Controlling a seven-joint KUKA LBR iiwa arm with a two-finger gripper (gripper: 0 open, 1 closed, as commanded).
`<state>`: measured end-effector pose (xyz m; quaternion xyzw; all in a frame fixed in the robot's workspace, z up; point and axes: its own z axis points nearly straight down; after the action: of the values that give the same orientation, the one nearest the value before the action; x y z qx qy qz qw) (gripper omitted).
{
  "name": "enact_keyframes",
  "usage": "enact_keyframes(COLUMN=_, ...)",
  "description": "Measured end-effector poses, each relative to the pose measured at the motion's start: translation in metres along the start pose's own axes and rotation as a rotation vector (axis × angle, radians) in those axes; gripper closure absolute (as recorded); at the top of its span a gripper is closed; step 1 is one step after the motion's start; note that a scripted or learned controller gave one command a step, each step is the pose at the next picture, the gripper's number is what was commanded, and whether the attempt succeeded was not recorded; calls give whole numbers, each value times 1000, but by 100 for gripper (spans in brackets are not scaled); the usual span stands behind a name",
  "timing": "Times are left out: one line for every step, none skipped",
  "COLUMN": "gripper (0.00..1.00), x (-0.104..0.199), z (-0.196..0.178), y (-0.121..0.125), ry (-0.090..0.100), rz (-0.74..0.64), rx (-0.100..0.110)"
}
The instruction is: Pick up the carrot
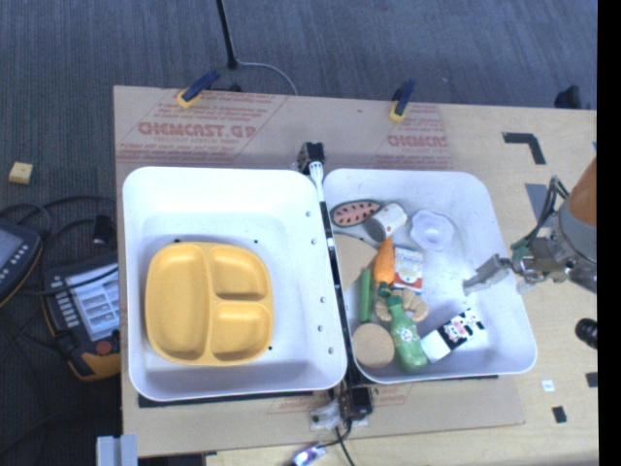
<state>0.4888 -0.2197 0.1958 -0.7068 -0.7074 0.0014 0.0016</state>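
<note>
The carrot (pixel 385 261) is a small orange piece lying upright in the middle of the right bin (pixel 495 212), among other toys. Its lower end rests against a white and red packet (pixel 408 269) and a green vegetable (pixel 366 295). My gripper (pixel 485 274) hangs over the right side of the same bin, well to the right of the carrot and apart from it, with nothing visibly held. The arm's orange band (pixel 585 190) shows at the right edge.
Around the carrot lie a watermelon slice (pixel 351 211), a white cup (pixel 389 219), a clear cup (pixel 432 229), a green bottle (pixel 408 339), a wooden disc (pixel 372 345) and a black-and-white toy (pixel 464 330). The left bin (pixel 155 202) holds a yellow divided plate (pixel 208 301).
</note>
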Motion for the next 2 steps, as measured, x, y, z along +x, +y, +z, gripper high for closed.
enact_keyframes(gripper=0, x=54, z=81, y=70, ry=1, rz=108, rx=1)
enact_keyframes(gripper=0, x=119, z=107, y=86, ry=-8, rz=223, rx=-11)
